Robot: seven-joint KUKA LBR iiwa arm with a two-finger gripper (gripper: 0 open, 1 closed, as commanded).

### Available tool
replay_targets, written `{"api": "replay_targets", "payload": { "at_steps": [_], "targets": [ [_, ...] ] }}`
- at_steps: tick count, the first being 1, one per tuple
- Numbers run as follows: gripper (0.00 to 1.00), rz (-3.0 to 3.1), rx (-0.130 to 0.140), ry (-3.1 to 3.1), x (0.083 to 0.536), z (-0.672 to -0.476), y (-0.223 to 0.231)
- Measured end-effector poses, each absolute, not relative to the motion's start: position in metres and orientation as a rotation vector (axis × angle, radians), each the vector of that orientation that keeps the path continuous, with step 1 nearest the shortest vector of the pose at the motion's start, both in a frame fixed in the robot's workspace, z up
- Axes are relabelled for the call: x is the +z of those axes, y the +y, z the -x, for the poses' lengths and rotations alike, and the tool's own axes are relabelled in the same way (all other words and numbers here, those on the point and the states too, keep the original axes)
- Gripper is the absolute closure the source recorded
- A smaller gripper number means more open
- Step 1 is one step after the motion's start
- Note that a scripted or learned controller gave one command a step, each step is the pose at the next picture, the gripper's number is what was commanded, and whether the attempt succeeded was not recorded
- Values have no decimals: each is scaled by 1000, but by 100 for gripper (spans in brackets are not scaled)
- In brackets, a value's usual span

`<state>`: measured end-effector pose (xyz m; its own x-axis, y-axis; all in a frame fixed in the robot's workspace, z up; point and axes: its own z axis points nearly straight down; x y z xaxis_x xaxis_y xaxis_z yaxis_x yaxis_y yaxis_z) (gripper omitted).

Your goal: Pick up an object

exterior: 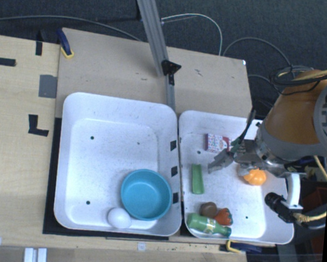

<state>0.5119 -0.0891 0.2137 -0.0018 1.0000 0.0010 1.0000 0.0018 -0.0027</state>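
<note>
The arm reaches over the right bin (269, 234), its end effector (223, 161) hovering between the small red-and-white packet (216, 142) and the green bar (197, 179). Whether it is open or closed I cannot tell; nothing visibly sits in it. An orange ball (255, 177) lies just beside the wrist. The blue bowl (145, 193) and white ball (119, 217) rest in the left bin (95, 120).
</note>
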Motion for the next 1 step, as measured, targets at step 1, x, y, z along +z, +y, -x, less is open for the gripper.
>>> {"api": "replay_targets", "payload": {
  "at_steps": [1],
  "targets": [
    [0,2218,2,-2222,214,-512,-89]
  ]
}}
